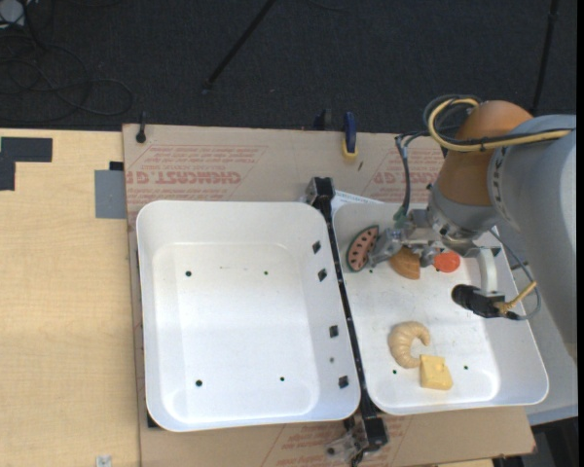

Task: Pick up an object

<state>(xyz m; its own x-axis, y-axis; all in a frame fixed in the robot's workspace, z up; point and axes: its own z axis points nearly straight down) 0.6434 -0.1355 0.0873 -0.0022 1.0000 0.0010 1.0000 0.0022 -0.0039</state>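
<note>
Camera view from above shows my gripper (416,244) low in the far part of the right bin (526,382), right over an orange-brown lump (407,266), so I judge I am at the reach-and-grasp step. I cannot tell how wide the gripper stands, or whether it has hold of anything. Next I need to settle squarely on the lump, close, and lift straight. A small red piece (449,260) lies just beside it and a red-and-green slice (362,248) near the divider; either could get nudged. The croissant (409,342) and the yellow wedge (434,372) sit apart, nearer the front.
</note>
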